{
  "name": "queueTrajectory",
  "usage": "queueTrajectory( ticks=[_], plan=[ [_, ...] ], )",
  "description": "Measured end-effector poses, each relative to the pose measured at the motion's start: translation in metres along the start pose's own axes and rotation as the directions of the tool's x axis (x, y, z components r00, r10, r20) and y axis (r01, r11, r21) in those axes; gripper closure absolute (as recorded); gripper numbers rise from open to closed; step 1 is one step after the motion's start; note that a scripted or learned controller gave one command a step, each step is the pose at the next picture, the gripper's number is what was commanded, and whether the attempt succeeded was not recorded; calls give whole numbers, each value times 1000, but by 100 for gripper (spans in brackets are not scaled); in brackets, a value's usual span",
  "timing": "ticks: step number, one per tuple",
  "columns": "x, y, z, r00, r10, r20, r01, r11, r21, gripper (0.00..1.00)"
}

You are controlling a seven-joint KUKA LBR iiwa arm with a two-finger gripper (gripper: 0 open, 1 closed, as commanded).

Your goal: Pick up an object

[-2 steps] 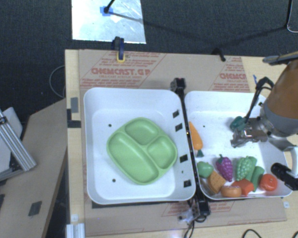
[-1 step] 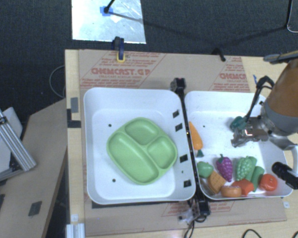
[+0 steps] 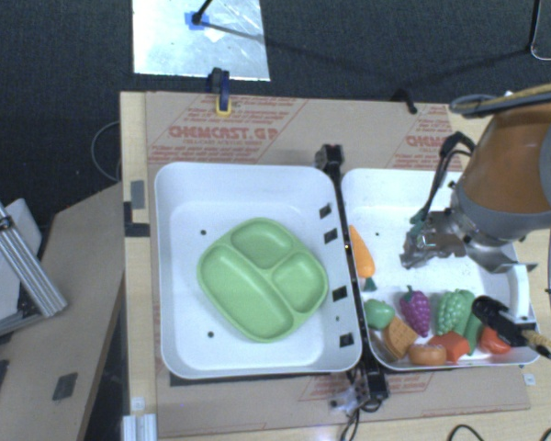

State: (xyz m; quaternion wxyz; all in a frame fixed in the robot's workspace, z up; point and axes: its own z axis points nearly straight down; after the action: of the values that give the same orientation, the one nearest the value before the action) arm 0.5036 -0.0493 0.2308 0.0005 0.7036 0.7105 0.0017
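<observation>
Far left: dark carpeted floor (image 3: 55, 62), a slanted aluminium frame (image 3: 14, 251) and the corner of a tan side table (image 3: 83, 274). Further up, a shiny metal sheet (image 3: 200, 26) flat on the floor, a blue marker (image 3: 196, 19) on it. At the centre, a brown bench top (image 3: 257, 129) printed with red lettering, a blue and yellow clamp (image 3: 221, 90) at its far edge.

On the bench, two shallow white bins side by side, edges touching along a seam fitted with black clips (image 3: 332, 237). In the left bin (image 3: 179, 200), a light green divided plate (image 3: 263, 279) lying flat, three compartments up, long axis on a diagonal from near left to far right.

In the right bin (image 3: 386, 196), toy food gathered along the near wall. An orange carrot (image 3: 361, 255) against the left wall, long axis roughly along the seam, narrow tip towards the near edge. Then a green round vegetable (image 3: 378, 313), a tan bread-like piece (image 3: 399, 336), a purple grape bunch (image 3: 416, 309) standing up the frame, an orange piece (image 3: 429, 354), a red piece (image 3: 453, 344), a green bumpy vegetable (image 3: 455, 309) and a red item (image 3: 494, 340) just beside it.

Above the bin's middle right, the gripper (image 3: 429, 243), metallic, hanging from the grey and orange arm (image 3: 519, 168), over bare bin floor, apart from the toys. Cannot tell whether open or closed; nothing seen in it.
</observation>
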Motion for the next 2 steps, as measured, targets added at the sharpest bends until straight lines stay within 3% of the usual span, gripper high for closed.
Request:
queueTrajectory(
  ticks=[2],
  plan=[
    [104, 22, 17, 1000, 0, 0, 0, 1000, 2, 100]
  ],
)
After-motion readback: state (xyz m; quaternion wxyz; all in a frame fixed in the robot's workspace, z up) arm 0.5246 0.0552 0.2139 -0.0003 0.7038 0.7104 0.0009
